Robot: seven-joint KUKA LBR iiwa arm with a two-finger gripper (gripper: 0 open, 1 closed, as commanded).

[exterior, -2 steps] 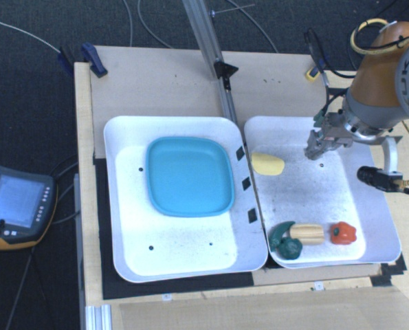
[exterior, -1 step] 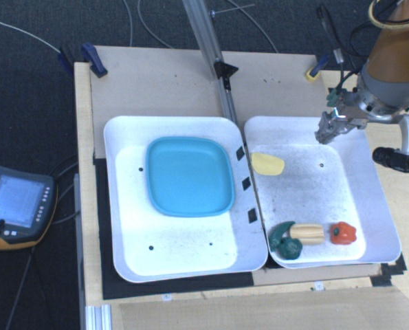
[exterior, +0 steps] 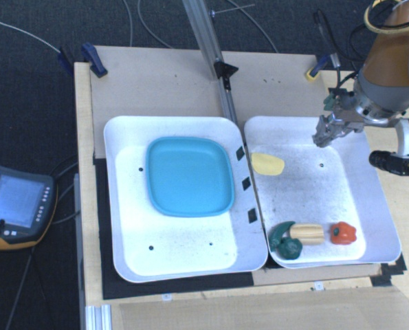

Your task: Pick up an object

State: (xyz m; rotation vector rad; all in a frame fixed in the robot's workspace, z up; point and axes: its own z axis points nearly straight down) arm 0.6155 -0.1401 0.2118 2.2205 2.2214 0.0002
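Observation:
The right bin (exterior: 355, 184) holds a pale yellow piece (exterior: 267, 163) near its left wall. Along its front edge lie a dark green piece (exterior: 285, 240), a tan cylinder (exterior: 306, 234) and a red pepper-like piece (exterior: 342, 233). My gripper (exterior: 323, 138) hangs over the back right part of this bin, well away from all of these. Nothing shows between its fingers, and I cannot make out how they stand.
A blue plate (exterior: 190, 176) lies in the left bin (exterior: 122, 184). A metal pole (exterior: 207, 33) slants down to the gap between the bins. Blue clamps (exterior: 94, 59) sit at the bench's back corners. A teach pendant (exterior: 15, 205) rests on the floor at left.

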